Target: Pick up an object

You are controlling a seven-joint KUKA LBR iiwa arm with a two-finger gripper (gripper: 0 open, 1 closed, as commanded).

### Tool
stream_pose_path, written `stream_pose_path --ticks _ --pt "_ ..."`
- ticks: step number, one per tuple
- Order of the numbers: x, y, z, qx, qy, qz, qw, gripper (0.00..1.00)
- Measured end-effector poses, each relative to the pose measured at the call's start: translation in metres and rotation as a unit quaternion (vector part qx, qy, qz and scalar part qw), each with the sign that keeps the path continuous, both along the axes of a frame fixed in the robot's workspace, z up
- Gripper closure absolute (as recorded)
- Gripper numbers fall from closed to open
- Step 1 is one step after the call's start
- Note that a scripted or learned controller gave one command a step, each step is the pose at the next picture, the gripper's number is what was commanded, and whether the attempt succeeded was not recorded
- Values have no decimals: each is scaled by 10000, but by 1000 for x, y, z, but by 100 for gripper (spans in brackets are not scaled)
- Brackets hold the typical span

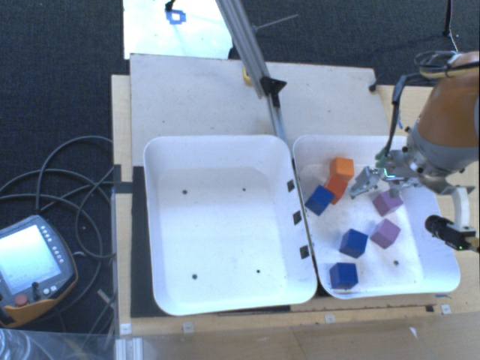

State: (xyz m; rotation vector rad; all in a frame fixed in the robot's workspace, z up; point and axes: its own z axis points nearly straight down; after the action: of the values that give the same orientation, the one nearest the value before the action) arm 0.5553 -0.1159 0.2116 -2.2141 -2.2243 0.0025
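Dark speckled carpet (60, 66) around a pale wooden bench (225, 96). Black cables (67, 193) coiled on the floor at left, beside a grey handheld control pad (30, 265) with lit screen. Bright sheet (180, 17) at top.

No legible text, labels, brands or numbers observed; the teach pendant (30, 265) screen is glared white, unreadable.

The arm (450, 122) has a rounded orange band above a grey wrist section. A dark cable (393, 115) runs along its side. The gripper (365, 182) is silvery metal, beside a black cylindrical part (448, 233).
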Motion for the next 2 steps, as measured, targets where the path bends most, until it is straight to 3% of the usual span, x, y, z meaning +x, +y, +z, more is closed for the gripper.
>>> stream_pose_path --ticks 1,2 --pt "1 0 2 -4 -24 -9 10000 0" --pt "-4 -7 -57 -2 5 -16 10000 0"
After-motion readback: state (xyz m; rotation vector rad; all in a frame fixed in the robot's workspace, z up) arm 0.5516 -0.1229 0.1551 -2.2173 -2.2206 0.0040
